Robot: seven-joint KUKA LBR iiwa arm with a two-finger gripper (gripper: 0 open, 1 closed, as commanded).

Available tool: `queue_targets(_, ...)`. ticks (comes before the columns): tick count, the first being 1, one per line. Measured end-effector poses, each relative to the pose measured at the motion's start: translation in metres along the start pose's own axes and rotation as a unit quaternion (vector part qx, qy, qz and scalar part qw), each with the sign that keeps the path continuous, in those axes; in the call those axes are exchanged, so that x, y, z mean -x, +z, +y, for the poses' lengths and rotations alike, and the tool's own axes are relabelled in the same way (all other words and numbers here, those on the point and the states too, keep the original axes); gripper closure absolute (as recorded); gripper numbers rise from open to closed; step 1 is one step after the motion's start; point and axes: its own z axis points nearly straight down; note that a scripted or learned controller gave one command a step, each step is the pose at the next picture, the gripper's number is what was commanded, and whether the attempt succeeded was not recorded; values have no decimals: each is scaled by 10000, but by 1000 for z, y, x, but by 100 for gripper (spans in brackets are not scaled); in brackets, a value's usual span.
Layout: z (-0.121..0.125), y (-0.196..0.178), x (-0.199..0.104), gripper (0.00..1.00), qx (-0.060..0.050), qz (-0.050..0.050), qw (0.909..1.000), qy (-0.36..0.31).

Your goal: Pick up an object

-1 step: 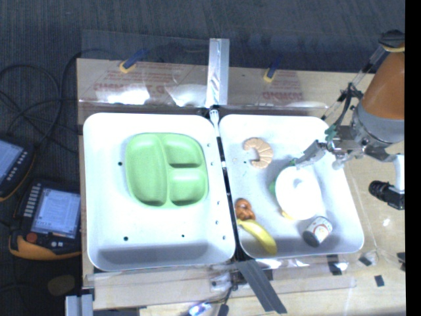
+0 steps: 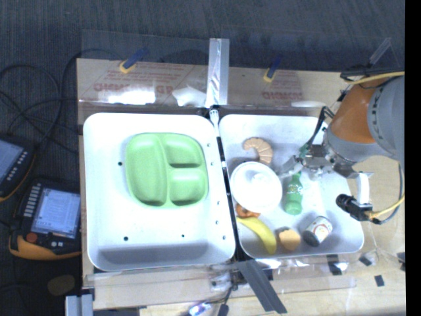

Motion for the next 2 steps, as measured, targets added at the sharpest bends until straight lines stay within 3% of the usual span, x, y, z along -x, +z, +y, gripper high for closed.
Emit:
queue_targets(1,1,-10,0,100,2,5,10000,3)
queue_targets(2,11,-118,17,100,-69,-4,9990,443)
